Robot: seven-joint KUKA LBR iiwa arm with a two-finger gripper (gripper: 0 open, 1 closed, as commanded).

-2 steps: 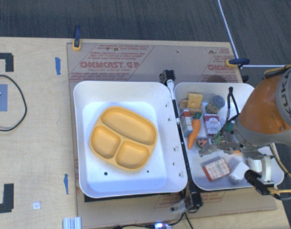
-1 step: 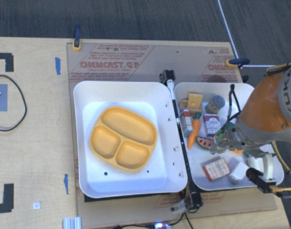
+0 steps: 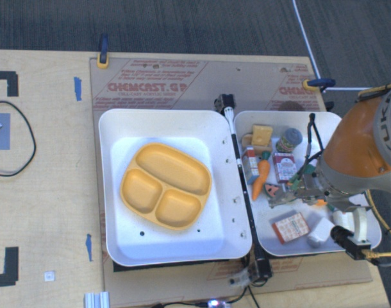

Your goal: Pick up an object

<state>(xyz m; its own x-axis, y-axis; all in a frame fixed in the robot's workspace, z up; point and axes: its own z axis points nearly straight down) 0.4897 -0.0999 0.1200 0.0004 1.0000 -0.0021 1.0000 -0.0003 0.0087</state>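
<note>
Bins: two white shallow ones side by side on the desk (image 3: 48, 191); left bin (image 3: 112, 172), right bin (image 3: 263, 236).
Yellow tray (image 3: 166, 185): one, smooth plastic, rounded, three dips, lying flat in the middle of the left bin.
Things in the right bin: about six small ones, packed close.
Yellow block (image 3: 262, 135): one, square, spongy look, near the top of the right bin.
Jar (image 3: 290, 137): one, round, grey lid, just beside the yellow block.
Carrot (image 3: 261, 178): one, orange, pointed, toy-like, near the left wall of the right bin.
Red packet (image 3: 284, 167): one, flat, with a label, between the carrot and the arm.
Red and white box (image 3: 290, 227): one, flat card, tilted, low in the right bin.
White lump (image 3: 318, 232): one, smooth, touching the box's right side.
Arm (image 3: 359, 146): one, grey with a big orange band, reaching in from the right and covering the right part of the right bin.
Pincer (image 3: 297, 190): low over the middle of the right bin, near the red packet and above the box; open or closed, cannot tell, too dark and mixed up with wires.
Around: brown card sheet (image 3: 150, 82) with red letters under the bins, blue clamps (image 3: 103, 50) on its top corners, black cable (image 3: 19, 153) on the left of the desk, dark carpet (image 3: 183, 11) behind.
</note>
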